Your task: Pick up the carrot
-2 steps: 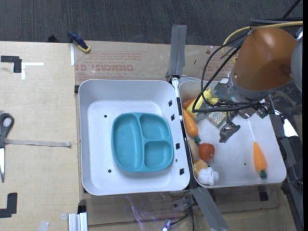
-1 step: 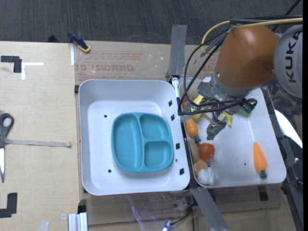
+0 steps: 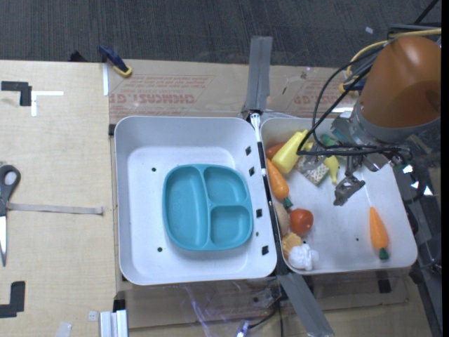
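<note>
Two carrots lie in the right bin (image 3: 351,248). One carrot (image 3: 378,230) rests by itself near the bin's right side, its green stub pointing toward the front. The other carrot (image 3: 278,181) lies along the bin's left wall among other toy foods. My gripper (image 3: 347,188) hangs over the middle of the right bin, under the orange-banded wrist (image 3: 403,83). It is up and to the left of the lone carrot and clearly apart from it. No object shows at its tip.
Yellow food pieces (image 3: 289,153), a speckled block (image 3: 313,173), a red tomato (image 3: 301,220) and a white piece (image 3: 303,257) crowd the right bin's left side. The left bin (image 3: 133,209) holds a teal divided plate (image 3: 208,206). Scissors (image 3: 5,188) lie on the bench far left.
</note>
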`<state>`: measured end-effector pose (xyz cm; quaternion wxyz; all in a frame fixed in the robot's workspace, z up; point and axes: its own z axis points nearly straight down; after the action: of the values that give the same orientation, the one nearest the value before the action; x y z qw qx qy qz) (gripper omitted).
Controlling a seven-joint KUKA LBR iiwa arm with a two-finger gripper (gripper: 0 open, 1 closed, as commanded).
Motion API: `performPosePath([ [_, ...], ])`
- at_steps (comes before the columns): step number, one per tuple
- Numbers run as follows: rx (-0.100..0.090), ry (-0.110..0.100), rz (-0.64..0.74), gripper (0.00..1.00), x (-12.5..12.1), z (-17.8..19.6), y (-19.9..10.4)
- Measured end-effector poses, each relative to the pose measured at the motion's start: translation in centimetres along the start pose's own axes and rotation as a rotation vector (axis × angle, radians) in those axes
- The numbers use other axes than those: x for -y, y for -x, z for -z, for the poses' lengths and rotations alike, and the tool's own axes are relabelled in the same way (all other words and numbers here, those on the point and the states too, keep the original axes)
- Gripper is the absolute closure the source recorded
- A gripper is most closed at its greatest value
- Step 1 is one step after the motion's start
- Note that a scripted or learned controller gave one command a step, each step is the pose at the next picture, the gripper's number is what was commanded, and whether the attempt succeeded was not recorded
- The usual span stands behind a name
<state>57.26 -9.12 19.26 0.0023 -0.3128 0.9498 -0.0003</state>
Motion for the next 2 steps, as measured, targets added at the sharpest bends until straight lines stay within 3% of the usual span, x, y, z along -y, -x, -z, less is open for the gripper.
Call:
performPosePath([
  [1, -0.001, 0.001, 0.041, 0.0, -0.1, -8.6, -0.2],
  [2, 0.002, -0.001, -0.057, 0.0, 5.1, -9.6, 2.9],
])
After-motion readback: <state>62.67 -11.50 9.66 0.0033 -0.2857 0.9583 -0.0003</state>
